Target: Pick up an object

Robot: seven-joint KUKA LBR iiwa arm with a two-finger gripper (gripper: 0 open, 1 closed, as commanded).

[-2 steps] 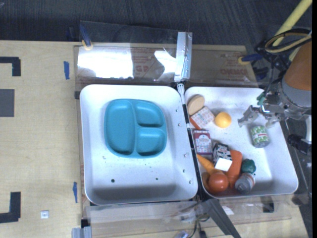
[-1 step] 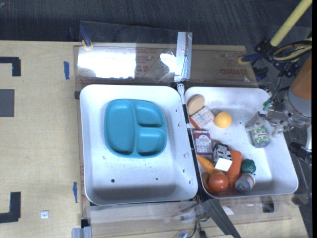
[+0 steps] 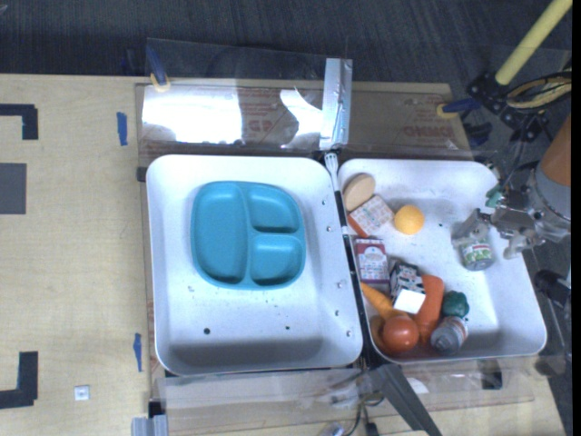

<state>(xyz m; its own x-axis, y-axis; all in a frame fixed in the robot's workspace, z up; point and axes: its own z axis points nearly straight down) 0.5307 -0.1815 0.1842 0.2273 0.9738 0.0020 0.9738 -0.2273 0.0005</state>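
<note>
A pale wooden desk (image 3: 73, 271) fills the left and lower part of the view, marked with black corner brackets and short strips of blue tape; beyond its far edge lies dark grey carpet (image 3: 272, 7).

Nearest the camera, at the front of the right bin (image 3: 517, 330), a heap of toy food sits packed together: a red tomato (image 3: 399, 332), an orange carrot (image 3: 429, 300) leaning over it, a grey-capped piece (image 3: 448, 335) and a dark green item (image 3: 454, 304). Just behind them lie a small red box (image 3: 370, 260) and a black-and-white packet (image 3: 406, 280). Further back rest a pink-and-white packet (image 3: 371, 214), a yellow ball (image 3: 408, 219) and a bread roll (image 3: 359, 189) against the dividing wall.

The left bin (image 3: 172, 325) holds a blue sectioned tray (image 3: 247, 232) near its centre.

At the right bin's right side the gripper (image 3: 478, 240) hangs low; a small greenish object (image 3: 477, 257) appears to sit at its tips, but whether the jaws are closed on it cannot be told from this angle.

Behind both bins stands a clear plastic sheet (image 3: 236, 107) with glare, then a yellow pole (image 3: 540, 30) slanting over the carpet.
</note>
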